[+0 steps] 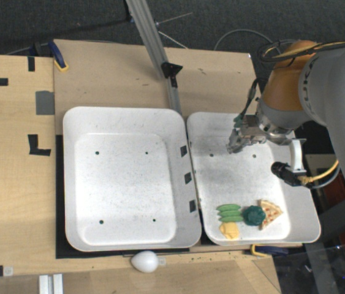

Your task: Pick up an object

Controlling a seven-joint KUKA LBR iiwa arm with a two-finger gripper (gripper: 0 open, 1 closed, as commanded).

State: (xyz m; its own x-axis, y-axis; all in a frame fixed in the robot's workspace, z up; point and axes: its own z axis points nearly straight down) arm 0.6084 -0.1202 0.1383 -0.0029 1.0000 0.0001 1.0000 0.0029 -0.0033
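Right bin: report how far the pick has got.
Done: the tool is over the right bin, near its far end. In hand: no object shows at the tool. Left: the green pod, dark green piece, yellow piece and pizza slice lie at the near end, unpicked.

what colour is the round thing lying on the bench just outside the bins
White: the egg-shaped object sits just below the left bin, clearest in the camera view.

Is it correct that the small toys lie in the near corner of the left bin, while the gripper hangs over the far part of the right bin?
Not quite. The camera view shows the small toys in the near corner of the right bin, not the left bin. The gripper does hang over the far part of the right bin.
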